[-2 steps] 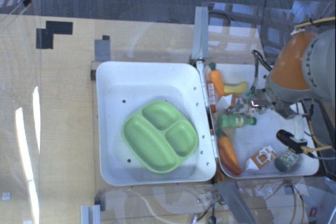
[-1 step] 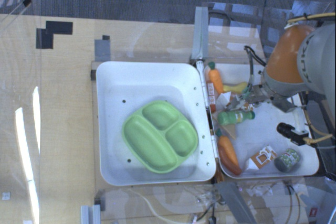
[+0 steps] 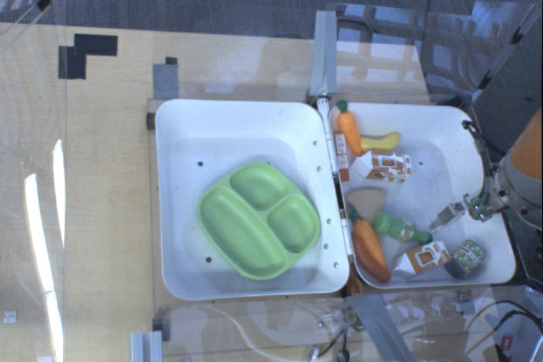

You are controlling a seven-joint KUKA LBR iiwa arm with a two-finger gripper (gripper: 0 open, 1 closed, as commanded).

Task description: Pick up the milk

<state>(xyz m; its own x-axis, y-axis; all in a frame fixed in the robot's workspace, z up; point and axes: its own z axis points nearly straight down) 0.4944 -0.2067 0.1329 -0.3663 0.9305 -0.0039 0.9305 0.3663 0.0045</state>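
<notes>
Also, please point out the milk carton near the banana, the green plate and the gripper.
milk carton (image 3: 383,167): camera view, on its printed side.
green plate (image 3: 259,220): camera view, on the ridge between its compartments.
gripper (image 3: 445,216): camera view, between its fingertips.

The arm (image 3: 524,169) shows an orange band above a grey wrist, ending in a slim, metallic silver gripper (image 3: 454,214).
</notes>
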